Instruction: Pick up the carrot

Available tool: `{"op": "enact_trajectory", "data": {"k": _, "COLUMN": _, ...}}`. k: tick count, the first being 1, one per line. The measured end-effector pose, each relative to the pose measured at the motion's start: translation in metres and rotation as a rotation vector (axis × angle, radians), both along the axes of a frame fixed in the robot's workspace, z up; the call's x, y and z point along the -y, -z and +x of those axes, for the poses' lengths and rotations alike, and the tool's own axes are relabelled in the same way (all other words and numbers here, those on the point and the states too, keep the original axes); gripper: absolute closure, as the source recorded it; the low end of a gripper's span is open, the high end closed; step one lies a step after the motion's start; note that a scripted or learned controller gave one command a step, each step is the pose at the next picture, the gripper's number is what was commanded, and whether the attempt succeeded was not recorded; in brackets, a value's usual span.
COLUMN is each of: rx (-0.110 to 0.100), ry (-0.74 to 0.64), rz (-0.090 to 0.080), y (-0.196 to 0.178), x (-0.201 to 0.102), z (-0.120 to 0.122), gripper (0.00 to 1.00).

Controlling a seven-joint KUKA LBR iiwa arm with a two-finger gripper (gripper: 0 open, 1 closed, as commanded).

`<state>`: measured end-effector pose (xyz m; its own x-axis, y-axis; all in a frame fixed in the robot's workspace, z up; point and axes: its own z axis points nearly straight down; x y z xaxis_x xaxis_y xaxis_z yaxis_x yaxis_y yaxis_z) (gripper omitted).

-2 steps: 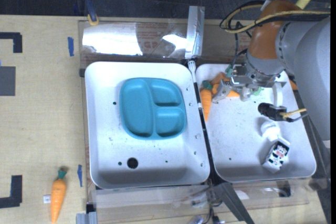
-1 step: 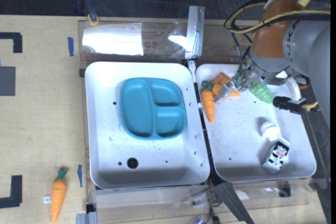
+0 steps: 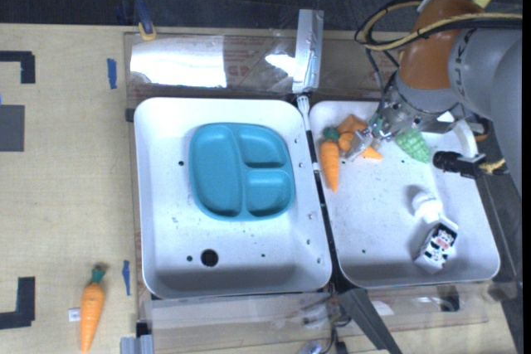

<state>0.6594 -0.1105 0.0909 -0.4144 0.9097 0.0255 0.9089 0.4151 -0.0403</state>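
An orange carrot [image 3: 329, 162] with a green top lies along the left wall of the right bin [image 3: 390, 261], pointing toward the front. More orange pieces [image 3: 353, 124] sit just behind it, near the bin's back left corner. My gripper [image 3: 363, 142] is low over that corner, right beside the carrot and against an orange piece [image 3: 374, 152]. The arm's wrist with its orange band [image 3: 431, 46] hangs above and hides part of the back of the bin.
A blue divided plate [image 3: 242, 170] lies in the left bin [image 3: 166, 244]. A green item [image 3: 414, 146] and a white cow-patterned bottle [image 3: 434, 230] share the right bin. Another carrot [image 3: 91, 307] rests on the bench at front left.
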Motion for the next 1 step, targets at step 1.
{"op": "enact_trajectory", "data": {"k": 1, "rx": 0.054, "ry": -0.147, "rz": -0.002, "y": -0.0942, "x": -0.1249, "z": 0.0095, "gripper": 1.00}}
